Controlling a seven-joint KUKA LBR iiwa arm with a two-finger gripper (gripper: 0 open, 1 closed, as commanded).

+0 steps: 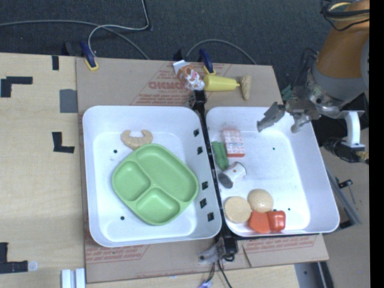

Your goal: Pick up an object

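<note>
At the near edge of the right bin (pixel 312 179) a cluster of toy foods sits bunched together: a red-orange piece (pixel 267 221), a tan round one (pixel 260 199) and a flat beige disc (pixel 237 209), all smooth moulded plastic, touching one another, probably because they slid into that corner. Just beyond lies a small grey-and-white cylinder (pixel 231 174) on its side, then a green stick (pixel 219 155) along the dividing wall and a red-and-white packet (pixel 233 143) lying flat; any of these could serve as the object to pick up. In the left bin (pixel 96 161) a glossy green divided plate (pixel 155 184) rests at a slant, with a pale ring-shaped biscuit (pixel 137 138) beside its far rim. Farther back the tool (pixel 281 120) hangs over the right bin's far edge, its two dark fingers spread apart with nothing between them, likely poised for a descent. On the cardboard-covered tabletop (pixel 150 83) behind the bins lies a yellow banana-like toy (pixel 221 83)
</note>
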